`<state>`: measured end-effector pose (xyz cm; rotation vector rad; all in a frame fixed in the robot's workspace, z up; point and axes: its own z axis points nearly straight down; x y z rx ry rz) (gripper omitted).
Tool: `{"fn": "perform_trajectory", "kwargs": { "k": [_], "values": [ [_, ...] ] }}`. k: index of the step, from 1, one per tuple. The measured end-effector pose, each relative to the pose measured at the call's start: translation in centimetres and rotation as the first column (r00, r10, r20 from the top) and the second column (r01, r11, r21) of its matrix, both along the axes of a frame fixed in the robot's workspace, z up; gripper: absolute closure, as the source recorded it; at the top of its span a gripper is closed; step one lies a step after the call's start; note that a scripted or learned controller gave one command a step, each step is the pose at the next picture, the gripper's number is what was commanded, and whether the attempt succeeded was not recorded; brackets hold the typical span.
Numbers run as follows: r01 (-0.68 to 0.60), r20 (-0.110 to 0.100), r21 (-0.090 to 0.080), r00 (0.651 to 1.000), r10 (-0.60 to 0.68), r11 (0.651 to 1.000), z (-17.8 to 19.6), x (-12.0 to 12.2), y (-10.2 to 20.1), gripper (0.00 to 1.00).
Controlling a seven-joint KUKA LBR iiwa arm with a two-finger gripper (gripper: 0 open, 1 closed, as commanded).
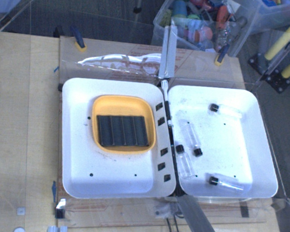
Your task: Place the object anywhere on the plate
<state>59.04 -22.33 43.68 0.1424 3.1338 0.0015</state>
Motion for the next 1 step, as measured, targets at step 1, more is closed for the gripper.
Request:
{"fn": "perform_trajectory", "kwargs": {
  "k": [1],
  "values": [
    [-0.252,0.0,-0.001,0.968,0.252,0.968,-0.01,-4.36,-0.02,1.0]
  ]
}}
